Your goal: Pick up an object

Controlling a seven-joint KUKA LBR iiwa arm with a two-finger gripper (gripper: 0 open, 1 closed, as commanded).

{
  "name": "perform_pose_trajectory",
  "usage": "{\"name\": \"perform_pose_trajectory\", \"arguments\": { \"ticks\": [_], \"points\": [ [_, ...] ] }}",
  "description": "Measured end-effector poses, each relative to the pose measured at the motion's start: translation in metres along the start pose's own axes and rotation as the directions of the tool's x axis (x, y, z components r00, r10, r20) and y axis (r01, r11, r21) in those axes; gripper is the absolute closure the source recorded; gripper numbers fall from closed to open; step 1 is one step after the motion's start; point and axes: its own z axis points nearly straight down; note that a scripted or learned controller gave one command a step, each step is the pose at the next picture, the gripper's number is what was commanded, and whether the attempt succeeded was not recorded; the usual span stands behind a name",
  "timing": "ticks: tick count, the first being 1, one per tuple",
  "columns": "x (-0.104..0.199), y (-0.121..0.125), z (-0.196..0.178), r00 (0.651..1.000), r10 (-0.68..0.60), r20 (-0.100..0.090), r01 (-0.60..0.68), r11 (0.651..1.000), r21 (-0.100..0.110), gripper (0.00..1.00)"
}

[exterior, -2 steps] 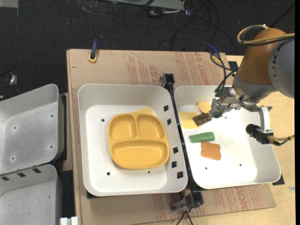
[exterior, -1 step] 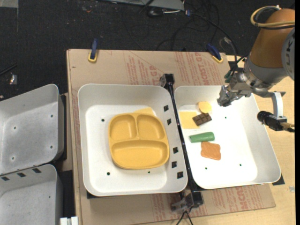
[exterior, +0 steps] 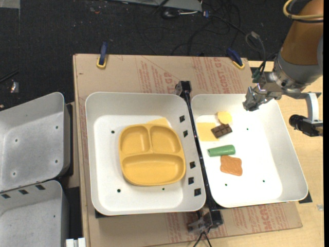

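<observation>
Four small objects lie in the right bin (exterior: 267, 153), all below and to the left of the gripper (exterior: 252, 103), which hangs near the bin's upper edge, well apart from them. We cannot tell how the gripper is set, and we see nothing in its hold.

Nearest to it is a small yellow piece (exterior: 224, 118), touching a dark brown block (exterior: 221, 131); this block partly overlaps a flat pale yellow sheet (exterior: 204, 131). Further down are a green cylinder (exterior: 221, 150) and an orange piece (exterior: 231, 165).

We judge the green cylinder the best choice: it looks light and stiff, lies apart from the others, and should be taken across its narrow width at the middle. Its round, smooth side may roll or slip. The flat sheet seems too thin to take.

The left bin (exterior: 103, 189), far left of the gripper, bears a yellow divided tray (exterior: 152, 155).
</observation>
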Motion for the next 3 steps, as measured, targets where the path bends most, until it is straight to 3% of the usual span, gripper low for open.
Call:
{"name": "perform_pose_trajectory", "arguments": {
  "ticks": [2,3],
  "points": [
    [0.102,-0.025,0.024,1.000,-0.005,-0.003,0.005,1.000,0.008,1.00],
    [0.164,-0.031,0.017,1.000,-0.007,-0.003,0.007,1.000,0.005,1.00]
  ]
}}
